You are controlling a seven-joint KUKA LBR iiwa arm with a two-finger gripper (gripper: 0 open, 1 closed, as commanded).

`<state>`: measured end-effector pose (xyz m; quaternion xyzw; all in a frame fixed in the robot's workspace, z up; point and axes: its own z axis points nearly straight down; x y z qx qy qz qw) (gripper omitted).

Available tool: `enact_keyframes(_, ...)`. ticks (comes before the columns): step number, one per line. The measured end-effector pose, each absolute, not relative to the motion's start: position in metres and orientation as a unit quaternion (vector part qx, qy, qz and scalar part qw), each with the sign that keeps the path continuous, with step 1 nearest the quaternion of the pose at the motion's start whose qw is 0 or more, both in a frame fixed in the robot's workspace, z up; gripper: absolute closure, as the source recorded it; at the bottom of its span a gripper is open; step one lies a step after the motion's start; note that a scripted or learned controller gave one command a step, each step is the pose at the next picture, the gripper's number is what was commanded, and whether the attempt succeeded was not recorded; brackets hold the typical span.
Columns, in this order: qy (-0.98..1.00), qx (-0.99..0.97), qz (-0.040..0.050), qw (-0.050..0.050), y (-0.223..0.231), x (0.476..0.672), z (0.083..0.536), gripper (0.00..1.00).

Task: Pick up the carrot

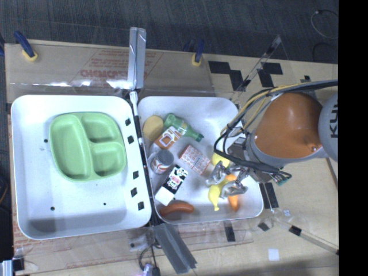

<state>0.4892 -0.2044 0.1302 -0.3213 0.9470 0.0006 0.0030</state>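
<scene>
TOOL: the tool (229,184) sits low over the right bin (190,103), directly at the carrot (233,200) | FINGER STATE: cannot tell | CARROT: near-right corner, touching the banana (214,195), so crowding complicates a clean grip | LEFT BIN: green tray (87,145).

Glossy green plastic tray (87,145) lies in a smooth white bin (29,171), matt brown cardboard (167,61) just behind it.

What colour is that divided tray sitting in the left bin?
Light green. The divided tray shows best in the camera view, lying in the left bin.
</scene>
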Motion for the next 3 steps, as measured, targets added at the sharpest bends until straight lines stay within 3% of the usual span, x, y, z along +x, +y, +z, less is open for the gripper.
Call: enact_keyframes(3,0.946,-0.323,-0.0010,0.007,-0.202,0.494,0.159,1.00)
